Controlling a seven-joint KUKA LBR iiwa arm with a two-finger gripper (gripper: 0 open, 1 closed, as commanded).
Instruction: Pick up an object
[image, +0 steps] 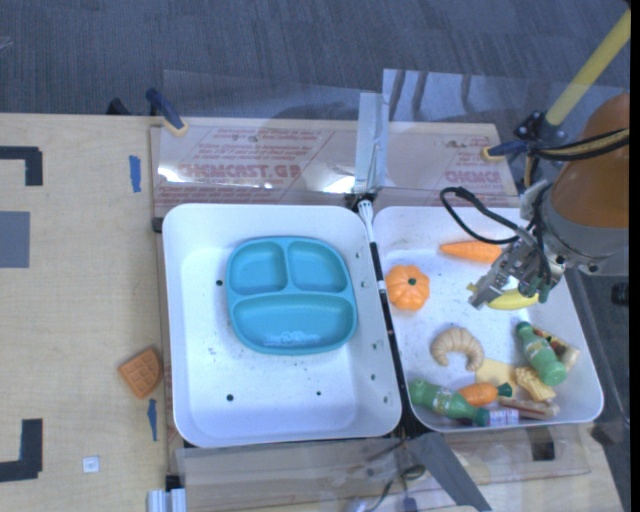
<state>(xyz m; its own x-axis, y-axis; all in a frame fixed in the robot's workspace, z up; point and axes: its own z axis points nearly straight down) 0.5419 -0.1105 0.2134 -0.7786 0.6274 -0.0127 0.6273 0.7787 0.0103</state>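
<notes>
Bins: two shallow white ones side by side on the desk (70, 250); the left bin (200, 400) and the right bin (585, 385) touch along their inner rims.
Left bin contents: one blue divided plate (291, 295) with three compartments, lying flat near the bin's middle.
Right bin contents: one small orange pumpkin (408, 287) near the inner rim; one carrot (470, 251) lying across the far part; one croissant (457, 347) near the middle; one yellow banana (517, 298) beneath the arm's tip; two green bottles, one (540, 357) at the right side and one (443, 401) lying along the near wall; a small heap of other toy food between the bottles at the near wall, too jumbled to count.
Outside the bins: one brown waffle-like square (141, 371) on the desk, just left of the left bin.
Arm: grey with an orange band (597, 190), reaching in from the right over the far right part of the right bin; black cables loop beside it.
Gripper: the gripper (512, 283) hangs low over the banana, between the carrot and the right-hand bottle.
Fingers: a blur of grey metal against the yellow; I cannot tell how far open they are, nor whether they grasp or only touch the banana.
</notes>
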